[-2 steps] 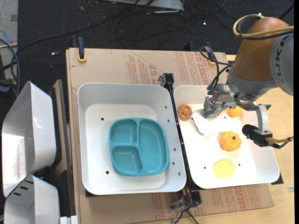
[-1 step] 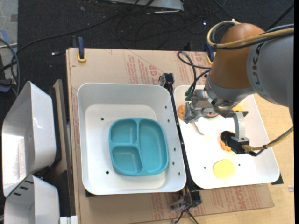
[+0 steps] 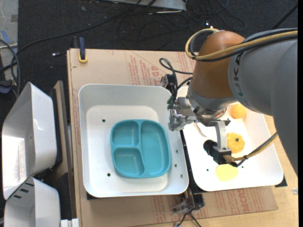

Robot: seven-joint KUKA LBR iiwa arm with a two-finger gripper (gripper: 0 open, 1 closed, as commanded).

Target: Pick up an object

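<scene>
A teal divided plate point(image 3: 140, 148) lies flat in the left white bin point(image 3: 94, 126). In the right white bin point(image 3: 265, 169) I see an orange ball point(image 3: 237, 111) near the back, a bumpy yellow-orange object point(image 3: 235, 142) in the middle and a pale yellow lemon-like object point(image 3: 227, 172) toward the front. My gripper point(image 3: 176, 117) hangs under the orange-banded wrist, over the wall between the two bins, just right of the plate's back right corner. Nothing shows in its grasp. The arm hides much of the right bin's back left part.
Both bins sit on a cardboard sheet point(image 3: 128, 63) on the bench. Two more white tubs point(image 3: 28, 131) stand off the bench at the left. Cables lie on the dark floor behind.
</scene>
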